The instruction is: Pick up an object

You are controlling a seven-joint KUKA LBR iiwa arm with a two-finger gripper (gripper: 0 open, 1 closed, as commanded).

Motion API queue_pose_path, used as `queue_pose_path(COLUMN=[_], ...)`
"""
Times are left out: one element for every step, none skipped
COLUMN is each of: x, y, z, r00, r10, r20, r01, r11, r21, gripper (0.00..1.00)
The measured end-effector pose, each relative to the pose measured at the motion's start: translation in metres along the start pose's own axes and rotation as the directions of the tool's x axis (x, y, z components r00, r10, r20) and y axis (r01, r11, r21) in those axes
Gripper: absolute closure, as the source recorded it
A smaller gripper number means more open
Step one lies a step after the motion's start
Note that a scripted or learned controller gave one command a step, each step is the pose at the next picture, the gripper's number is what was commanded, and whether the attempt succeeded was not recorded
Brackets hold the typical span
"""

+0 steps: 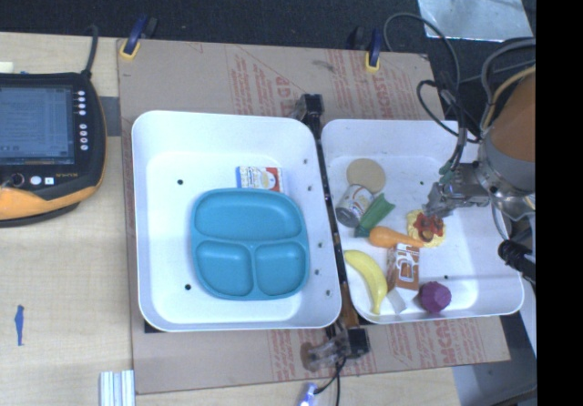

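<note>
My gripper (435,209) hangs low over the right bin (474,299), directly above a small red and yellow object (426,228). Whether anything sits between the tips cannot be made out. To its left lie an orange carrot (392,236), a green piece (375,214), a tin can (352,207) and a tan round disc (366,174). Nearer the front edge are a yellow banana (366,278), a brown packet (404,267) and a purple ball (434,296).
The left bin (164,149) holds a blue divided plate (248,243) and a small blue and white box (259,177). A teach pendant (46,140) lies on the bench at far left. Cables loop behind the right bin near the arm (512,136).
</note>
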State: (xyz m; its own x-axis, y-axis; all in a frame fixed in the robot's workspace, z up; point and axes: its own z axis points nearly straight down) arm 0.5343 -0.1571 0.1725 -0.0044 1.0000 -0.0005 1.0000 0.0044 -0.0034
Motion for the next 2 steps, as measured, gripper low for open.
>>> queue_pose_path(x=[0.0, 0.013], y=[0.0, -0.044], z=[0.0, 0.08], r00=[1.0, 1.0], r10=[0.0, -0.001], r20=[0.0, -0.001], r01=[0.0, 0.001], r11=[1.0, 1.0], r21=[0.001, -0.004], gripper=[0.0, 0.0])
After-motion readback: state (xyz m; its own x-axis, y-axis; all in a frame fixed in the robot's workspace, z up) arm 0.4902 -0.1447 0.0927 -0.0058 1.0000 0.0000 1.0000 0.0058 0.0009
